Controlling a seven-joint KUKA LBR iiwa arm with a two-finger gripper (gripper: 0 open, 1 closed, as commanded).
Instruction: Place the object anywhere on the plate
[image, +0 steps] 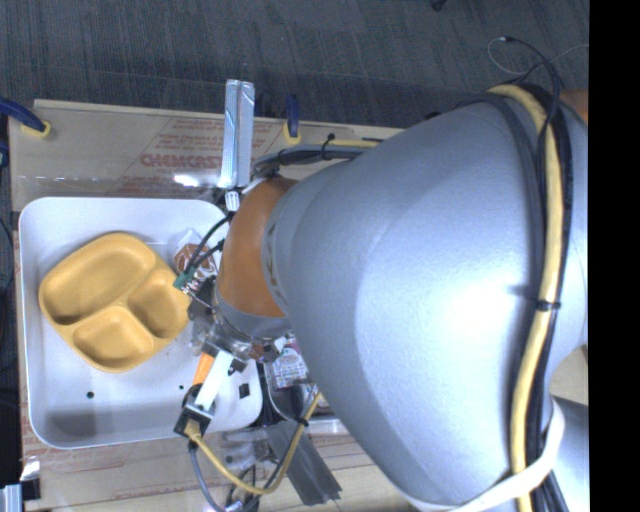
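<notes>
**Arm hides much of the bench**

The grey arm (420, 300) covers the right half of the view; its orange band (245, 262) hangs over the right edge of the left bin (60, 425); the gripper (205, 322) is tucked under the wrist, just beside the yellow plate (105, 300), and I cannot tell whether it is wide, narrow or holding anything; a small brown thing (185, 260), half hidden, lies just beside the plate's right rim; whether it is the task's object is unclear.
</notes>
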